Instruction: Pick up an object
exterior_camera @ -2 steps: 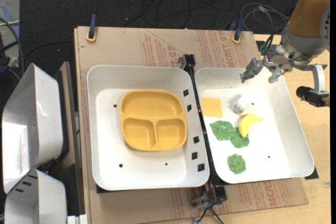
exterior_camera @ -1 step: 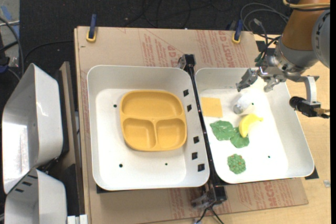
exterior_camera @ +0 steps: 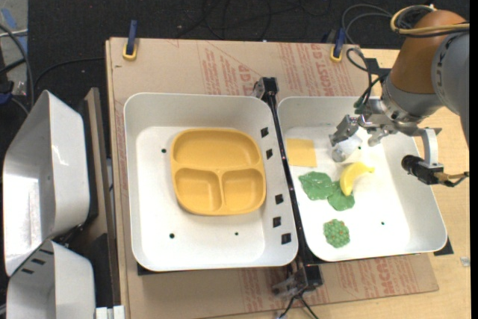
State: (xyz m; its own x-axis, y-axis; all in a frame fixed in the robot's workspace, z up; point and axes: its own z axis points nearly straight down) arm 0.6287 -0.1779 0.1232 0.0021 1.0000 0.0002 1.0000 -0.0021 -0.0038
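Our jaws [exterior_camera: 342,146] hover in the right bin [exterior_camera: 418,231] just above the yellow banana [exterior_camera: 355,177]; we cannot tell their state. Nothing looks lifted yet, so the pick remains ahead.

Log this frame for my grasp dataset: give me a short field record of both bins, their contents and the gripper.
left bin: yellow divided tray
right bin: pale yellow square, green leaf, yellow wedge, green round piece
gripper: over the right bin, just above the yellow wedge, between the square and the wedge
held: nothing seen between the fingers
bench: cardboard sheet under both bins
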